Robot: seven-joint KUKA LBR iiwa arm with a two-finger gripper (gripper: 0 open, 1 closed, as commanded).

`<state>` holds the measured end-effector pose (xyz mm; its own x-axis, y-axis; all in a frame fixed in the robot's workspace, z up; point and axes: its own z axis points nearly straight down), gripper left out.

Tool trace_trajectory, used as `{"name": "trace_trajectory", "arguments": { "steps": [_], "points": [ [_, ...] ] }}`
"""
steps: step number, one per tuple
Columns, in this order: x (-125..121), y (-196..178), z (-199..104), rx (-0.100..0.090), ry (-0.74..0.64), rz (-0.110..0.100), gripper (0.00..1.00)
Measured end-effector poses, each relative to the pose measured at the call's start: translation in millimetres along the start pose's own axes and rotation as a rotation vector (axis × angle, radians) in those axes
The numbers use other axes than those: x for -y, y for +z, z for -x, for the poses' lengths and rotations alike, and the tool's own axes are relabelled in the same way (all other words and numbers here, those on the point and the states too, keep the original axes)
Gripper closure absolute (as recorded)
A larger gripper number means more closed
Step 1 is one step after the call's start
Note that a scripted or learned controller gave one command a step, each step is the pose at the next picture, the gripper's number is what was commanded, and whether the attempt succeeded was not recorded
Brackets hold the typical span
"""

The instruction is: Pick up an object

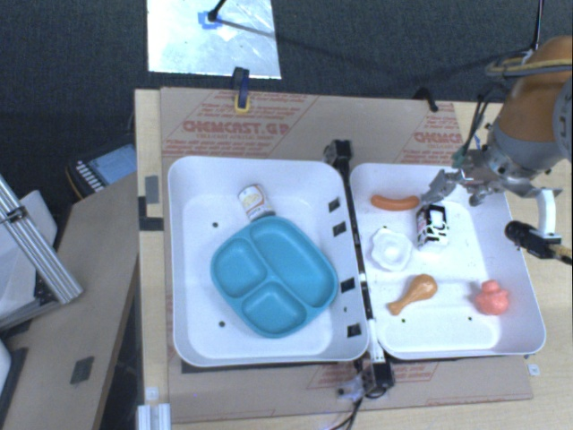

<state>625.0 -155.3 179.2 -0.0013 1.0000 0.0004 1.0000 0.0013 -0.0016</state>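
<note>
Two white bins are sitting side by side on the desk (pixel 295 119). The left bin (pixel 192 191) is holding a blue divided plate (pixel 273 276), tilted in the bin's middle, and a small jar (pixel 255 202) lying just beyond the plate's far edge — near it, possibly touching.

The right bin (pixel 515 316) is holding five things. A hot dog (pixel 395 202) is lying along the far side. A black-and-white carton (pixel 432 225) is standing just right of it, apart from it. A white cup-like piece (pixel 390 248) is resting left of the carton, close beside it. A drumstick (pixel 413 293) is lying nearer the front, slanted. A pink toy (pixel 491 297) is sitting at the front right, well apart from the rest.

The arm is reaching in from the right, orange band showing near the top corner. The gripper (pixel 445 186) is hanging over the far part of the right bin, just above and right of the carton, between it and the hot dog's right end. Its fingers are too blurred to read — cannot tell how far apart they are, and nothing is visibly between them.
</note>
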Motion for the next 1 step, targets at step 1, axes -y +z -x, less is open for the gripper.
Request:
{"name": "trace_trajectory", "arguments": {
  "steps": [1],
  "points": [
    [-9.4, 47.6, -1.6, 0.000, -0.004, 0.000, 0.00]
  ]
}}
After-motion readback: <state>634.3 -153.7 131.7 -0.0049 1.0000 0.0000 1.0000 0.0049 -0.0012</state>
